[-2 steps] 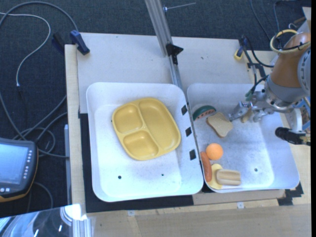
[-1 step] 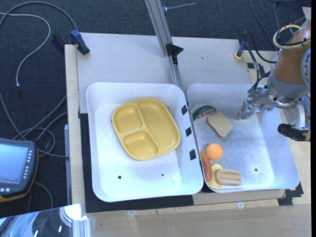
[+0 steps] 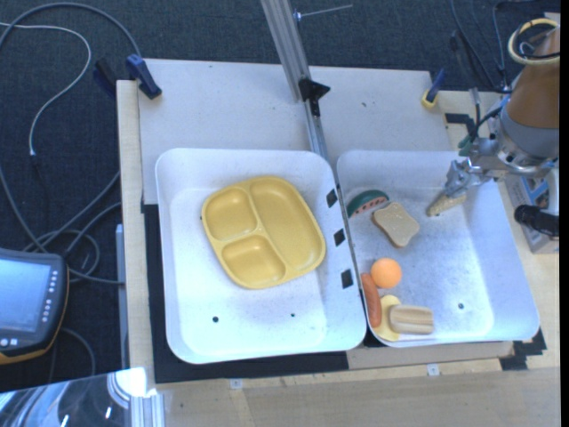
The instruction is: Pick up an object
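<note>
My gripper [image 3: 458,183] hangs over the far right part of the right bin [image 3: 480,278], below the grey arm with its orange band. A small tan stick-shaped piece [image 3: 444,205] lies tilted right at the gripper's tip, and I cannot make out whether it is gripped. Further left in this bin are a watermelon slice [image 3: 367,203] and a slice of toast [image 3: 396,225]. Near the front-left corner sit an orange ball [image 3: 386,273], an orange-red carrot-like stick [image 3: 372,299] and a tan roll [image 3: 411,319] on a yellow piece.
The left bin [image 3: 187,310] holds a yellow divided plate [image 3: 262,231]. A metal pole [image 3: 289,34] slants down to the divider between the bins. Blue clamps [image 3: 142,74] sit at the bench's back corners. Cables lie on the floor at the left.
</note>
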{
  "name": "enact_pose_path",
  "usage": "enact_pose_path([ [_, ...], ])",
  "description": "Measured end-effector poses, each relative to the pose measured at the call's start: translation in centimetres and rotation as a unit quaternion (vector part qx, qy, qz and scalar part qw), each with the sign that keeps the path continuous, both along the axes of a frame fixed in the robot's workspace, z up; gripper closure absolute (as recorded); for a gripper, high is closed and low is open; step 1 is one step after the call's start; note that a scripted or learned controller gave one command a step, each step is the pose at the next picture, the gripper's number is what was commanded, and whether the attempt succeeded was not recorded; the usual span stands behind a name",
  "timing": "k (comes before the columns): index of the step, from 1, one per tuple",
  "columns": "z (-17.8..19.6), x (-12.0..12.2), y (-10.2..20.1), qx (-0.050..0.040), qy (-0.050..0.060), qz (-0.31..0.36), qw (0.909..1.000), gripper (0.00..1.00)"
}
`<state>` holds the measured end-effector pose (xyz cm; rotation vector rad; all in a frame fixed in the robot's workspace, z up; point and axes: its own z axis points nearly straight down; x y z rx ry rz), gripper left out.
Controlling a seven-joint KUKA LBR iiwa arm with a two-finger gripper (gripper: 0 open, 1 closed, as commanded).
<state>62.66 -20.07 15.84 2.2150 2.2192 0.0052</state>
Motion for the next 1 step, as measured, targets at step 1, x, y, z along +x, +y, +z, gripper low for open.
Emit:
enact_pose_path([
  [1,6.53,0.32,0.35,-0.0005,-0.001,0.0,1.0,1.0],
])
